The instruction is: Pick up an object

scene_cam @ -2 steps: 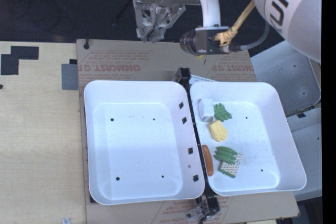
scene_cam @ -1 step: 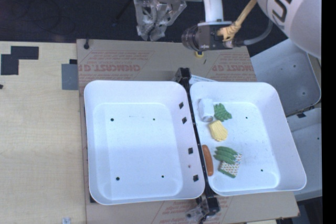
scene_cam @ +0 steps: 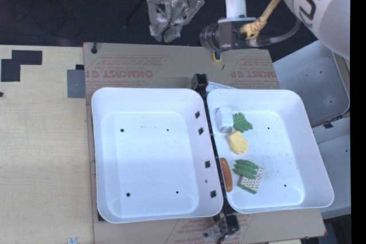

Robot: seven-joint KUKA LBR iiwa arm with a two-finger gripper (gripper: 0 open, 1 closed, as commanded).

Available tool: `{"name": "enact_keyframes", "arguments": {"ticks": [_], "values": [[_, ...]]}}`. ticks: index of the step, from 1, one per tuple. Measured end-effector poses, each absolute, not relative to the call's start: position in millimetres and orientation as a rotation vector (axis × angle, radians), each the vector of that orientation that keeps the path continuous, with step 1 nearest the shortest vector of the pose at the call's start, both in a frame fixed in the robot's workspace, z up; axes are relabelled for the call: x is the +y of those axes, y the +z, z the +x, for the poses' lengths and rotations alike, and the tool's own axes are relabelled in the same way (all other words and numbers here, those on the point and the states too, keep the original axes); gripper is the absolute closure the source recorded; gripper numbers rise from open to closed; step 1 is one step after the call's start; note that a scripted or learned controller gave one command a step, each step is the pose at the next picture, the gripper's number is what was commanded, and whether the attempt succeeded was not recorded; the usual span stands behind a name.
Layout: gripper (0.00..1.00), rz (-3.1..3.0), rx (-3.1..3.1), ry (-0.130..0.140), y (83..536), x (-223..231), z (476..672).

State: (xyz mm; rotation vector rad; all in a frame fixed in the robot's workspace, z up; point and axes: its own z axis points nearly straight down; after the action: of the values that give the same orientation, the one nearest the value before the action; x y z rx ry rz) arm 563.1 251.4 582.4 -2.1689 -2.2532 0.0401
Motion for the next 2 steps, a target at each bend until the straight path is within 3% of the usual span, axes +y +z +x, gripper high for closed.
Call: {"name": "enact_keyframes", "arguments": {"ticks": [1, 2], "values": [[1.0, -2.217, -2.215, 0.032, 338, 243, 589.6], [1.0, -2.219, -2.226, -0.011, 458, 241, 542.3]]}}
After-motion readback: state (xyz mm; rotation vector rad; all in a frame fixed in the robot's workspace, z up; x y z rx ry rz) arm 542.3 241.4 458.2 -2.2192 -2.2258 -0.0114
